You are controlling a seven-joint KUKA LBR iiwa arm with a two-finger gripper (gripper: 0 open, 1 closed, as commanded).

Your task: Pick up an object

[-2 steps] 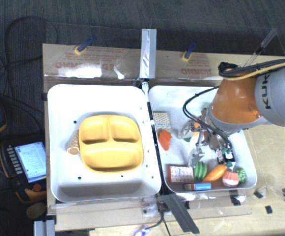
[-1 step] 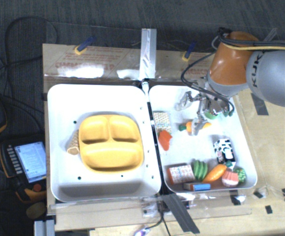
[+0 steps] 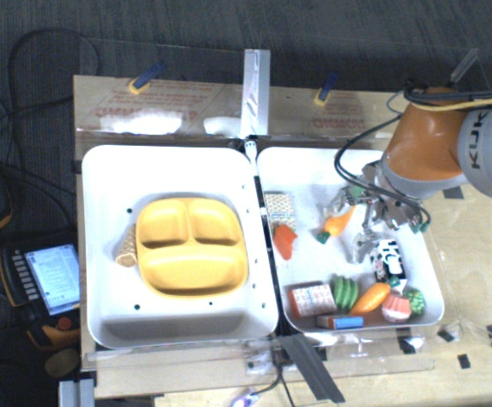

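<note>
Crowding is the main hazard: the grey two-finger gripper (image 3: 371, 227) hangs low in the shallow white right-hand bin (image 3: 310, 181), between a small orange toy carrot (image 3: 338, 224) and a black-and-white cow figure (image 3: 388, 261). Whether it is spread or closed I cannot tell. A descent here may nudge either toy aside and close on nothing.

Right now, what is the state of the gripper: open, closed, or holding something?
Gripper: cannot be told. It hangs low over the right bin, beside the small carrot and above the black-and-white toy.
</note>
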